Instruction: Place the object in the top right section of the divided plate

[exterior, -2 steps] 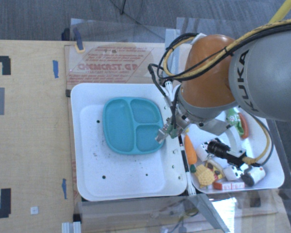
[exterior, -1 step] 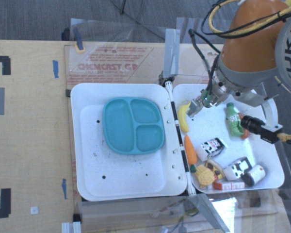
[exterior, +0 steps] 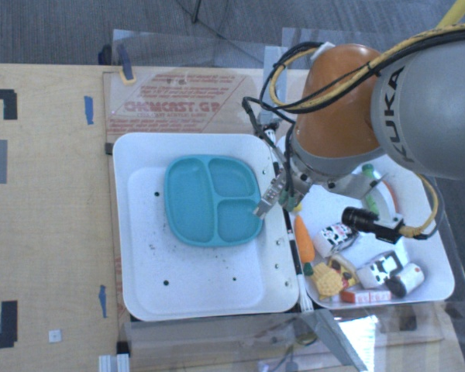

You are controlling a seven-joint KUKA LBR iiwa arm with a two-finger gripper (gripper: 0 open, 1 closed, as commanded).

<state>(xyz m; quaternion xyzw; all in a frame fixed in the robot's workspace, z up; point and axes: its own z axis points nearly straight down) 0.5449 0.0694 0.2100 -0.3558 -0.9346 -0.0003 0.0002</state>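
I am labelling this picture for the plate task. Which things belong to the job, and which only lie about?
Job: plate, left bin, gripper.
Lying about: carrot, cow toy, yellow toy, right bin.

You can read "KUKA" in black letters on the grey arm (exterior: pixel 418 107) at right; the red print on the far sheet (exterior: pixel 178 105) stays illegible

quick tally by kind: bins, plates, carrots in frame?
White bins: 2, left and right
Divided teal plate: 1, in the left bin
Orange carrot: 1, in the right bin
Total: 4
Other small items in the right bin are too jumbled to count.
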